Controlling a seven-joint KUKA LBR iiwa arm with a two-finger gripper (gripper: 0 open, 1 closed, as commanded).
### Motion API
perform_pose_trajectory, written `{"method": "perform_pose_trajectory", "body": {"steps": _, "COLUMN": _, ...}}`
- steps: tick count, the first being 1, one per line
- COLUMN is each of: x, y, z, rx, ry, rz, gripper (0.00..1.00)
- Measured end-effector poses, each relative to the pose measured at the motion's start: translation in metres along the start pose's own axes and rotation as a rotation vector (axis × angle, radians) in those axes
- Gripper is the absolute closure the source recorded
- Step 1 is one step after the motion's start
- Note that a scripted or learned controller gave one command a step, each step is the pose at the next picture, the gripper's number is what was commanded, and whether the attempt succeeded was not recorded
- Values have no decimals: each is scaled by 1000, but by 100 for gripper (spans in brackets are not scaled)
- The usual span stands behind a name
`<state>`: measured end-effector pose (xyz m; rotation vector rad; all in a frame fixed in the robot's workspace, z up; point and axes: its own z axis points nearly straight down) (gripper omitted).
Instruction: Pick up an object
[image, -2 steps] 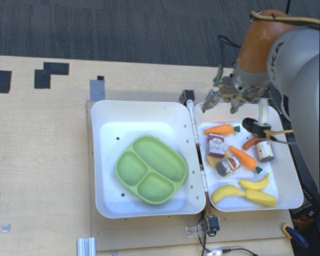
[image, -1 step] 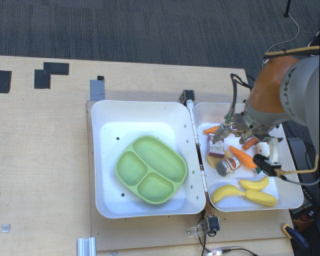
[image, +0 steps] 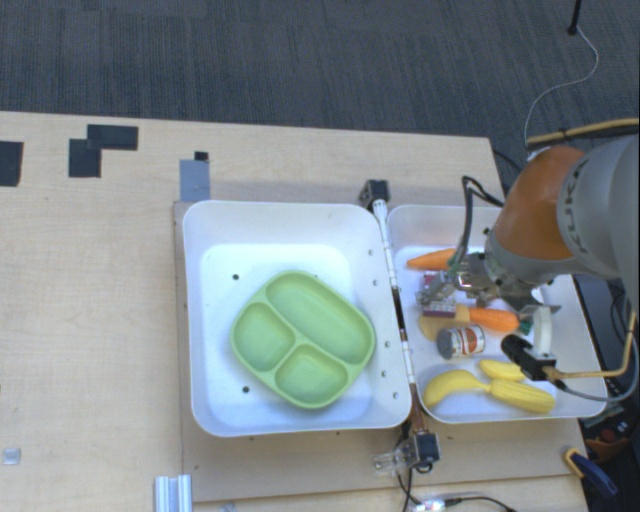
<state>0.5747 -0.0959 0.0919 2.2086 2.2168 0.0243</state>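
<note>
We hover the pincer (image: 478, 290), grip state unclear, above the jar (image: 462, 342) and carrot (image: 492, 320); next, descend and clamp.

One fixed camera looks down aslant over both bins (image: 200, 330)

glossy plastic bins (image: 200, 330), matt wooden bench (image: 90, 330)

Divided plate (image: 303, 339) in left bin (image: 196, 330)
</note>
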Motion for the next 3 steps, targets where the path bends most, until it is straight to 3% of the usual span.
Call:
{"method": "perform_pose_trajectory", "body": {"steps": 1, "x": 1, "y": 6, "z": -16, "rx": -17, "ry": -1, "rz": -1, "gripper": 100}}
{"method": "perform_pose_trajectory", "body": {"steps": 2, "x": 80, "y": -12, "z": -94, "rx": 15, "ry": -1, "rz": -2, "gripper": 100}}
{"method": "perform_pose_trajectory", "body": {"steps": 3, "x": 79, "y": -12, "z": -93, "rx": 16, "ry": -2, "rz": 0, "gripper": 0}}
